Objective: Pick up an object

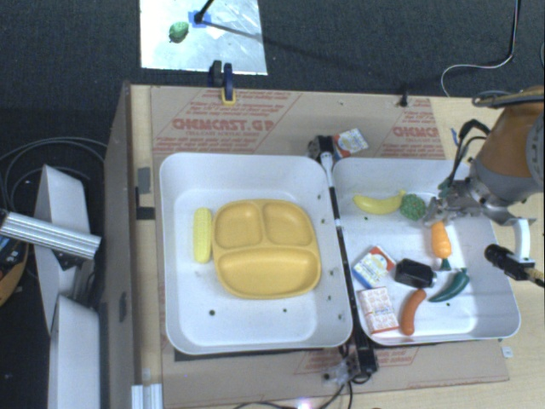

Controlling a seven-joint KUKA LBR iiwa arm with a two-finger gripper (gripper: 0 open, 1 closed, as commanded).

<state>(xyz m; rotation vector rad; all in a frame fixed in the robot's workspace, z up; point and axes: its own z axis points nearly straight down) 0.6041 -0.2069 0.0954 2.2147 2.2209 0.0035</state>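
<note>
Two shallow white bins sit side by side on a brown board printed with red "CHEMCAST GP" lettering [223,124] along its far edge.

The left bin [183,228] carries a yellow three-compartment plate [264,247] near its middle. A yellow toy corn cob [202,234] lies just beside the plate, toward the bin's left wall.

The right bin [494,309] carries the toy food. A yellow banana [378,202] lies near the far edge, with a green broccoli piece [413,206] touching its right end. An orange carrot [441,240] lies just nearer than the broccoli. A black block [414,273] sits at the bin's middle, and a dark green pepper [450,285] lies to its right. A red-orange sausage [410,311] lies toward the near edge. Two small printed cartons lie near the left wall: a blue-and-white one [371,267] and a red-and-white one [377,308] at the near left corner; their writing is too small to read.

The gripper [444,204] is low over the far right part of the right bin, just beside the broccoli and above the carrot. Whether its jaws are apart or together cannot be told.
</note>
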